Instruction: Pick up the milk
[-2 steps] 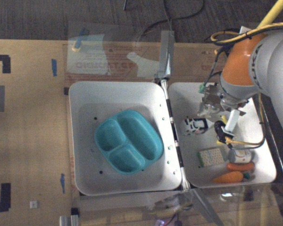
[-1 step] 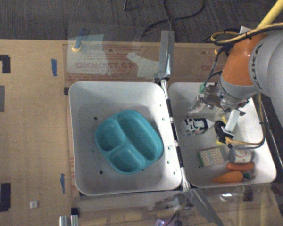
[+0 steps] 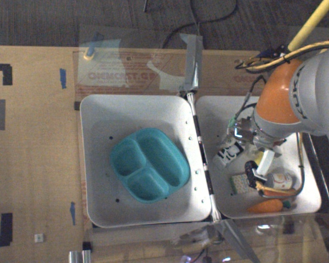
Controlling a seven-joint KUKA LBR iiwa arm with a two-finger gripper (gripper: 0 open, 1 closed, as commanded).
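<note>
The milk (image 3: 228, 154) is a small carton with black and white patches, lying in the right bin (image 3: 214, 114) near its left wall. My gripper (image 3: 237, 135) hangs just above and to the right of it, under the orange band of the wrist. The arm's body hides the space between the gripper and the carton, so contact cannot be made out.
In the right bin's front part lie a small grey-green speckled block (image 3: 239, 184), a white rounded item (image 3: 283, 179) and an orange carrot (image 3: 267, 206). A teal divided plate (image 3: 149, 163) sits in the left bin (image 3: 93, 119). Cables run over the right bin's back edge.
</note>
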